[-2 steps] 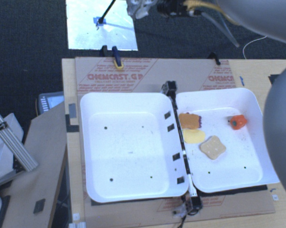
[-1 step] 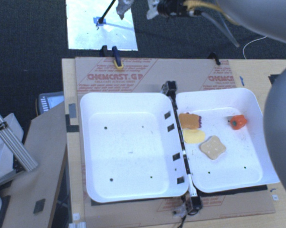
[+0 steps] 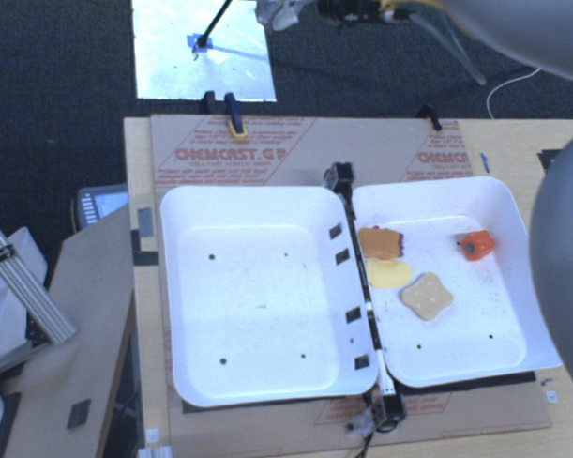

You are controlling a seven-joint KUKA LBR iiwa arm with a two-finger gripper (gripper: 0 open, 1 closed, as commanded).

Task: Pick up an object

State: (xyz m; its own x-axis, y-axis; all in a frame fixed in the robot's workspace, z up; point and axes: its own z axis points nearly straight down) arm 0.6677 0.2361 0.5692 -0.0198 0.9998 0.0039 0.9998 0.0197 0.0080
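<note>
Bench (image 3: pixel 147 407): light wood top. A brown board (image 3: pixel 377 145) printed "CHEMCAST" in red lies flat on it and takes up most of the surface. Two white bins sit on the board, touching along a center seam with black clips. Left bin (image 3: pixel 176 302) lies at 9 o'clock of the seam, right bin (image 3: pixel 516 347) at 3 o'clock. A yellow-and-blue clamp (image 3: pixel 234 117) grips the board's far edge at 11 o'clock, and a black clamp (image 3: pixel 431 118) sits at 1 o'clock. Small grey tabs lie on the bare bench at 9 o'clock of the left bin. Wires hang off the board's near edge at 6 o'clock.
</note>
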